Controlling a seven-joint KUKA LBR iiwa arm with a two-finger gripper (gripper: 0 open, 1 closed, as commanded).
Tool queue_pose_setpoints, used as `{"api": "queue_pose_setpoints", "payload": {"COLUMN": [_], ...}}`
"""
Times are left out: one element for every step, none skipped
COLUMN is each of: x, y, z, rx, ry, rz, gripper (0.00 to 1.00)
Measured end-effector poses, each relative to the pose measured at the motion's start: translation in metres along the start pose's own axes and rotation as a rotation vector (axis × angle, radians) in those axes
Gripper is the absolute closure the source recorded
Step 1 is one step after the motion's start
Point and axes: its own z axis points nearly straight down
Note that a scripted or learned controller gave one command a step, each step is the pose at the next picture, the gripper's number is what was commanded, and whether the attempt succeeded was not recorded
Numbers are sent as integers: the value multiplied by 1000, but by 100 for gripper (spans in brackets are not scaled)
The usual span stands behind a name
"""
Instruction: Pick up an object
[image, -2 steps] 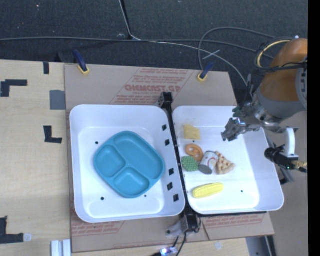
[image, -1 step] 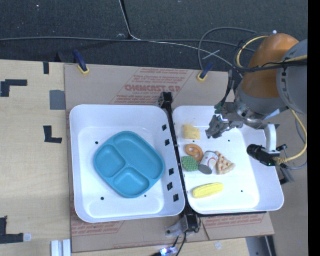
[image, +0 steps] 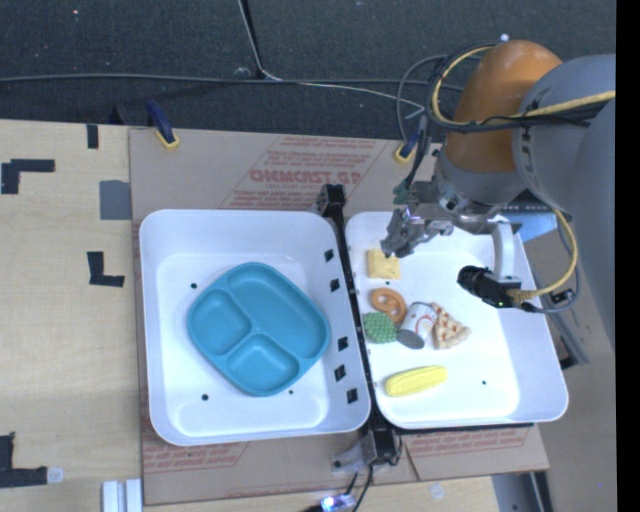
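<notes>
My gripper (image: 402, 240) hangs over the back left part of the right bin (image: 520, 390), just above a yellow cheese wedge (image: 381, 265). Its fingers point down and toward the wedge, with nothing visibly between them. In front of the wedge lie a brown pretzel (image: 388, 302), a green leafy piece (image: 379, 327), a grey spoon-like piece (image: 411, 338), a pizza slice (image: 448, 329) and a yellow corn cob (image: 415, 380).
The left bin (image: 170, 250) holds a blue divided plate (image: 258, 327). A black divider (image: 340, 290) runs between the bins. Cables and a black connector (image: 487, 284) hang off the arm over the right bin.
</notes>
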Motion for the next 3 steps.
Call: {"api": "queue_pose_setpoints", "payload": {"x": [40,88,139], "y": [21,35,55], "z": [1,-4,16], "rx": [1,1,2], "ry": [0,0,-1], "rz": [1,1,1], "gripper": [100,100,100]}}
